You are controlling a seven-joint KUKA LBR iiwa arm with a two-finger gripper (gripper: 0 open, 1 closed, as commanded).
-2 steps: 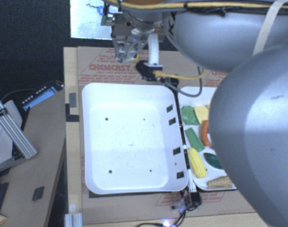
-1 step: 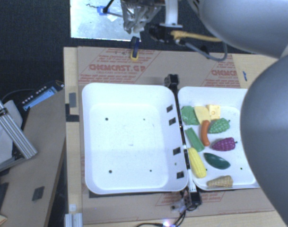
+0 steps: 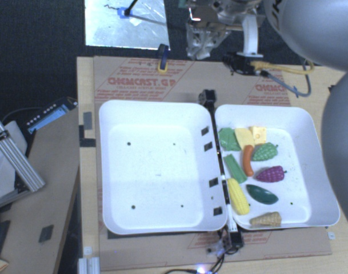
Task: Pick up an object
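Yellow plastic corn cob [image 3: 238, 196], lower centre-right of frame in right white bin [image 3: 311, 153]: likely light, rigid, slick; grasp across its middle. Gripper [image 3: 203, 45] high at top centre, apparently empty; opening unclear.

single fixed overhead camera, slanted down on both bins [image 3: 156, 110].

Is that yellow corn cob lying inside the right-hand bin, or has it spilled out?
Inside. The corn cob lies flat on the right bin's floor, close to the wall it shares with the left bin.
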